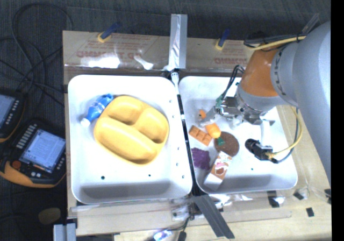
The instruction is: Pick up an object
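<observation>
I read this as the approach step: the arm [301, 73] is over the right bin [285, 178], and the tool [232, 108] sits low at about twelve o'clock of the small pile; I cannot tell its state from here, and I see nothing carried by it.

The likeliest targets lie just below it: a small orange piece [213, 129], an orange waffle-like block [200, 136] at its nine o'clock, a brown disc [228, 143] at its four o'clock, a purple lump [200, 157] and a little carton [220, 167] at six o'clock; a tiny orange bit [202, 113] sits apart at eleven o'clock. That makes six loose things in this bin, one of each.

The left bin [86, 181] holds two: one big yellow bun-shaped item [131, 128] and one blue-and-white piece [95, 109] touching it at ten o'clock.

Next, I judge, the tool must settle on one item, since the pile is crowded, and come down squarely over it.
</observation>
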`<state>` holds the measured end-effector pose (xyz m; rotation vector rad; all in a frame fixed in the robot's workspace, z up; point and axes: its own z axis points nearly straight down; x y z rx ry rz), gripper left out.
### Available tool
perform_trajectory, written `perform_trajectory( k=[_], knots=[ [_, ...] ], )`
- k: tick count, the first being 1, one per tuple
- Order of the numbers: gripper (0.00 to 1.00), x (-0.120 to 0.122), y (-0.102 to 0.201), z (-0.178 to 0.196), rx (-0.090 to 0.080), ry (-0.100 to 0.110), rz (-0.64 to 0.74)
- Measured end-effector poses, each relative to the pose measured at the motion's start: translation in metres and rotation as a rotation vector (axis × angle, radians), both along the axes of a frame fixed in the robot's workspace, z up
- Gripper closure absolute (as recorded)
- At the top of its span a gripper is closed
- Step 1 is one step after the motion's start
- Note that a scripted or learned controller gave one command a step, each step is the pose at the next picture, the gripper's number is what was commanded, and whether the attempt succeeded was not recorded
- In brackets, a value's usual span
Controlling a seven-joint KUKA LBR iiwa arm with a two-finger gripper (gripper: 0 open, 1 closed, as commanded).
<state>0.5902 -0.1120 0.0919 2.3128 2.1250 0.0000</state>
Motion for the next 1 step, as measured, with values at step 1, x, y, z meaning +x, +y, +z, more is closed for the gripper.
perform_trajectory(
  k=[1],
  knots=[
    [1.00, -0.0001, -0.0008, 0.0089, 0.001, 0.001, -0.001]
  ],
)
